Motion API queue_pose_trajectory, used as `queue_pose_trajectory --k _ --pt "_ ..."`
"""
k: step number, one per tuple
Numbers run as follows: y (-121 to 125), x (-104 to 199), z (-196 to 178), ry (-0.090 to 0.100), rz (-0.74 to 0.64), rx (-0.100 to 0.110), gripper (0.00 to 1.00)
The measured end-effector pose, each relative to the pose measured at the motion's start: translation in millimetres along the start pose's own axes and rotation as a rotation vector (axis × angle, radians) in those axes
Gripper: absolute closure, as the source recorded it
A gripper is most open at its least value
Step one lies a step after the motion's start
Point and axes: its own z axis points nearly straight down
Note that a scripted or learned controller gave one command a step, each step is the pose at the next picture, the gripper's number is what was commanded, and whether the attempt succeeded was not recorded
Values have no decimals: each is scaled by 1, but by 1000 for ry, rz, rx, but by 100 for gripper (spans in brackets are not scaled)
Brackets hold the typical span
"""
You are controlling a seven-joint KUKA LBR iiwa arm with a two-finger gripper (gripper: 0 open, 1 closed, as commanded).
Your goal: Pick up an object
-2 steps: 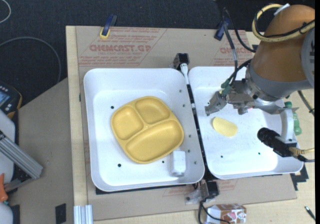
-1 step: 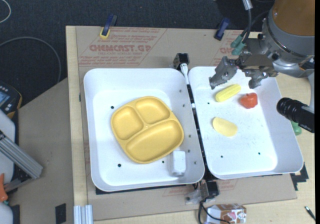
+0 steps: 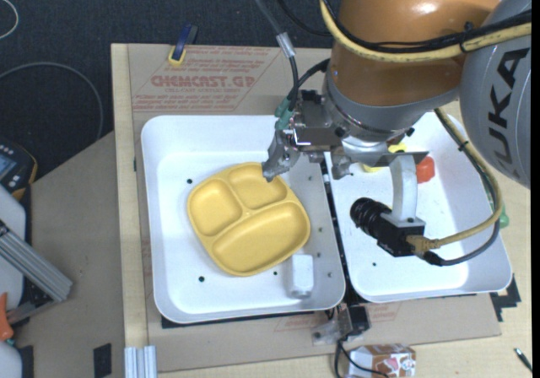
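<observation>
Hovering at the yellow tray's upper right rim, the claw (image 3: 277, 164) sits low over the left bin.

Whether the claw is parted or closed, or has hold of anything, cannot be told. One yellow divided tray (image 3: 247, 218) lies flat directly below and left of it, three compartments up, long axis running from upper left to lower right, the large compartment toward the near edge. One small white block (image 3: 301, 275) rests below the claw, just beside the tray's lower corner. Two white bins stand on the worktop (image 3: 211, 72): the left bin (image 3: 164, 224) under the claw, the right bin (image 3: 472, 271) to its right.
</observation>
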Motion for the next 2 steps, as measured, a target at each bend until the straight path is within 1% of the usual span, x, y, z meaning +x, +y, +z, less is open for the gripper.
queue_pose_trajectory --k 1,2 --pt "1 -5 -14 0 8 -8 100" --pt "2 -5 -24 0 7 -10 100"
